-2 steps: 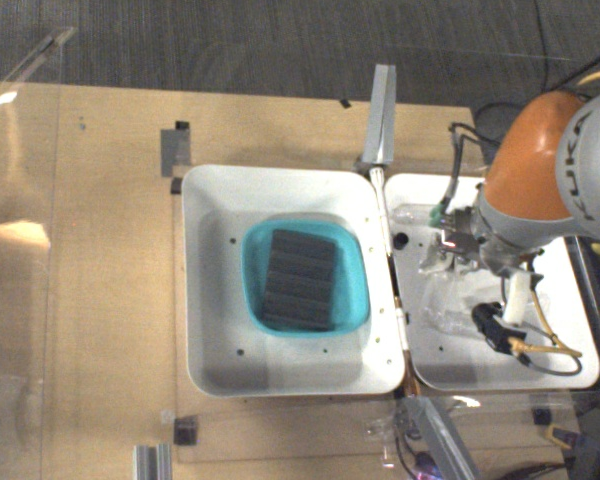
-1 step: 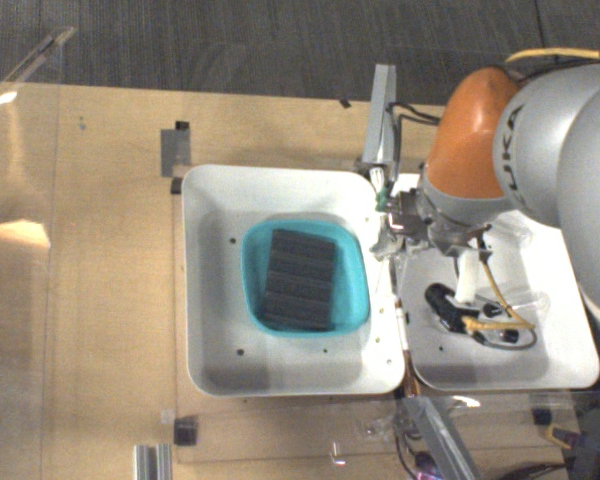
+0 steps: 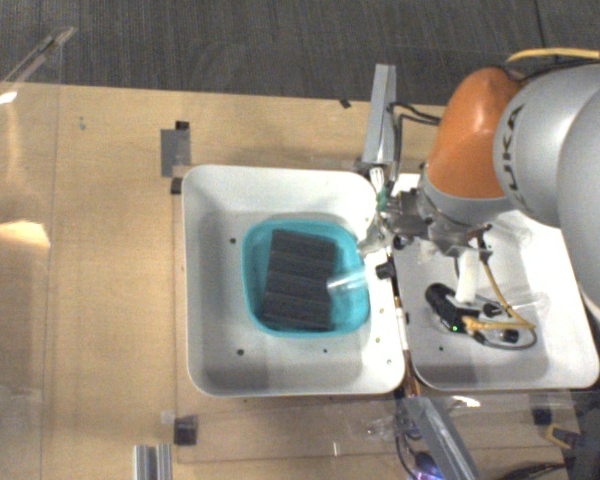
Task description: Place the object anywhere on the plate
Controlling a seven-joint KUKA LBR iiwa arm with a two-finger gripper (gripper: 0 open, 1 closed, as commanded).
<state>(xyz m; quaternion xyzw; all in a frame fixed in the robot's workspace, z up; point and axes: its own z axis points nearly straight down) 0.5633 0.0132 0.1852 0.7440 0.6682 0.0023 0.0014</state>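
Plate: teal plate in left bin bore dark ridged block.
Pincer: my pincer; grip state—can't tell.
Left: prob. nothing.

There were two white bins: one lay left of the gripper, the other right of and below it. One teal plate sat to its lower left, carrying one dark ridged block.
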